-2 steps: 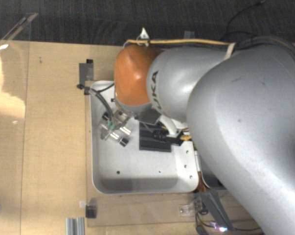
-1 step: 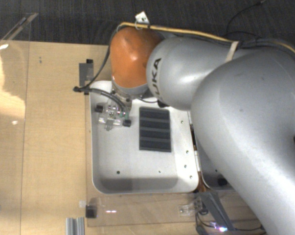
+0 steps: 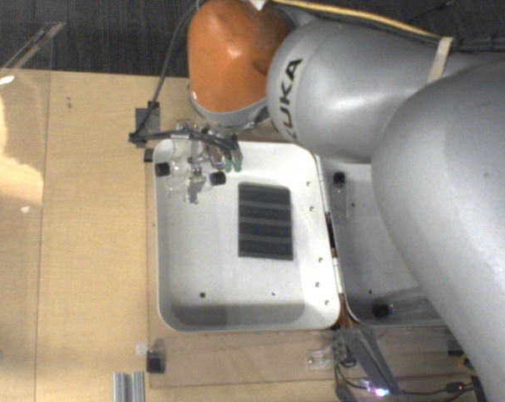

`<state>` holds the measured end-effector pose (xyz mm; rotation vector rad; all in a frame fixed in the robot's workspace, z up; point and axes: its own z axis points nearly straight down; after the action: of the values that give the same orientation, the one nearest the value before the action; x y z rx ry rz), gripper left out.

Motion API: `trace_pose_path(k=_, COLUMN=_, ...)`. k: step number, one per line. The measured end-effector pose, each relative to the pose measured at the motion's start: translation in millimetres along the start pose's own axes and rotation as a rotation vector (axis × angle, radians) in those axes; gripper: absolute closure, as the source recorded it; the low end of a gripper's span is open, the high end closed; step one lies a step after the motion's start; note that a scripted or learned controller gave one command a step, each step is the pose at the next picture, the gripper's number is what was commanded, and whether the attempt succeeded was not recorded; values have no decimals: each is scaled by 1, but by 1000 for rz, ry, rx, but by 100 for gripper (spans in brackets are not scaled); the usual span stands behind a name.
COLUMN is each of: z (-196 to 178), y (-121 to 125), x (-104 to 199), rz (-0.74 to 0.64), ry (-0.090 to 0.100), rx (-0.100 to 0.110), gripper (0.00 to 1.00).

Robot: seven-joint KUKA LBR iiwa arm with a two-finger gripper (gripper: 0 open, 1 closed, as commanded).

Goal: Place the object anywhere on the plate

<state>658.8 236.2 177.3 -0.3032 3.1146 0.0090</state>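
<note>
A dark grey ribbed rectangular plate (image 3: 265, 221) lies flat in the middle of the left white bin (image 3: 235, 312). My gripper (image 3: 192, 182) hangs over the bin's far left corner, up and left of the plate and clear of it. A small green piece (image 3: 219, 177) and a small black piece (image 3: 162, 169) show beside the gripper's body; whether either is a loose object or part of the gripper I cannot tell. Nothing rests on the plate.
The grey arm with its orange band (image 3: 231, 53) covers most of the right bin (image 3: 357, 249) and the upper right of the view. Wooden bench (image 3: 68, 249) lies to the left. Small fixtures (image 3: 156, 360) and cables (image 3: 361, 375) sit by the front edge.
</note>
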Motion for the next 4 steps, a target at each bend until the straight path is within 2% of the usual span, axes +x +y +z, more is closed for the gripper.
trace_pose_path(k=1, z=-58, y=-2, x=-12, rz=-256, ry=0, rx=-1, gripper=100)
trace_pose_path(k=2, z=-32, y=1, x=1, rz=-499, ry=2, rx=-1, gripper=100)
trace_pose_path(k=3, z=-46, y=3, x=-1, rz=-497, ry=-10, rx=-5, gripper=100)
trace_pose_path(k=4, z=69, y=-16, x=-8, rz=-459, ry=5, rx=1, gripper=100)
